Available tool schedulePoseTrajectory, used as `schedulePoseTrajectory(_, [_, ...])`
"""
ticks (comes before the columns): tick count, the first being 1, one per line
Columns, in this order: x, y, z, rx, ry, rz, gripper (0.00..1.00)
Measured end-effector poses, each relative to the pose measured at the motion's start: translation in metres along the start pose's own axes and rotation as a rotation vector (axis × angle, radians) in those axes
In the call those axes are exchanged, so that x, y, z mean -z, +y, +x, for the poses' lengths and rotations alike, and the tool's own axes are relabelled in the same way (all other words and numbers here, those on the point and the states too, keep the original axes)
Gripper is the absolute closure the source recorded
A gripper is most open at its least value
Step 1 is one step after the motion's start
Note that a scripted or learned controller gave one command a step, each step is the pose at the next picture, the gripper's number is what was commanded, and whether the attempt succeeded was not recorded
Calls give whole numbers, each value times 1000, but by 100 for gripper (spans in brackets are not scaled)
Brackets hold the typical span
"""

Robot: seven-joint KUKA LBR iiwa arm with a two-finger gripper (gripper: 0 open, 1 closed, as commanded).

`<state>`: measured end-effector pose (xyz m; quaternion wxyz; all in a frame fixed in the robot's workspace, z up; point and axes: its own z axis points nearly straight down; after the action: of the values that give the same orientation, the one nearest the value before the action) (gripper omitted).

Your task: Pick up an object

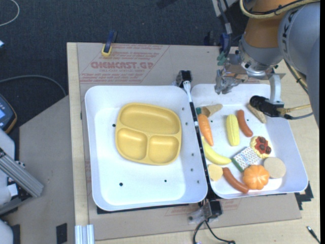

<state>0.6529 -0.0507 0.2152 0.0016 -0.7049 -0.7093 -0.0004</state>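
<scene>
1. Reaching in from the upper right, the arm [284,24] hangs above the right bin [294,151].
2. Left bin [96,151] holds a yellow tray [148,133].
3. Fingers [225,85]: state unclear, nothing visibly between them.
4. Carrot [205,128], corn [232,129] and pumpkin [255,177] lie lower right.

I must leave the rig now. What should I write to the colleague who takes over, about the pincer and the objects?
Pincer: above the far edge of the right bin, nothing visible between its fingers.
Right bin: carrot, corn, banana, two sausages, pumpkin and other toy food.
Left bin: yellow divided plate.
Done: no object picked up yet.
Left: grasp one item and lift it.
</scene>
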Motion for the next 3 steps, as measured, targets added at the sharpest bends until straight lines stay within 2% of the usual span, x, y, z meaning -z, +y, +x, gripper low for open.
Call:
schedulePoseTrajectory(1, [6,-6,26,-3,-2,0,100])
schedulePoseTrajectory(2, [1,-4,19,-7,-3,1,100])
schedulePoseTrajectory(3, [19,-2,24,-5,-3,-6,100])
